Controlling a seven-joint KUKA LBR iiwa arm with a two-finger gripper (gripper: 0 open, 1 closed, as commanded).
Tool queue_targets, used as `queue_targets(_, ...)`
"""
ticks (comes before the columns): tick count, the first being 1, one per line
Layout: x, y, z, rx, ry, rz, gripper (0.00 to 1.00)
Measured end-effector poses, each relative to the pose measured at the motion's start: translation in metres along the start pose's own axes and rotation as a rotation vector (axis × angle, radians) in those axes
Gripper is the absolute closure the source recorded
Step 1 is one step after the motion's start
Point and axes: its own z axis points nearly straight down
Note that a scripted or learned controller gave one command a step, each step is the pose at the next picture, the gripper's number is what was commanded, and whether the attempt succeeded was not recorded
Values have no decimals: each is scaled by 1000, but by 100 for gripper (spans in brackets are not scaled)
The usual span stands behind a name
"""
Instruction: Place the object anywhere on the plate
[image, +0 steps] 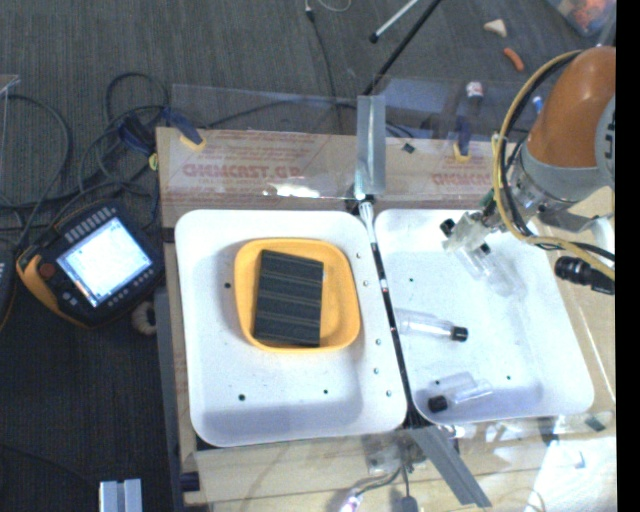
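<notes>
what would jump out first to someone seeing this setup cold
The yellow plate in the left bin, with a dark ribbed block lying on it. Next, the arm's orange band at upper right, with the gripper over the right bin, where two clear tubes lie.

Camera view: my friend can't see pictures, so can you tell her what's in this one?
A black ridged block lies on a yellow plate in the left white bin. The right bin holds two clear tubes with black caps, and the robot arm's gripper hangs over its far side.
</notes>
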Motion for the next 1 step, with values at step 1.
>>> queue_targets(1,0,0,0,0,0,0,0)
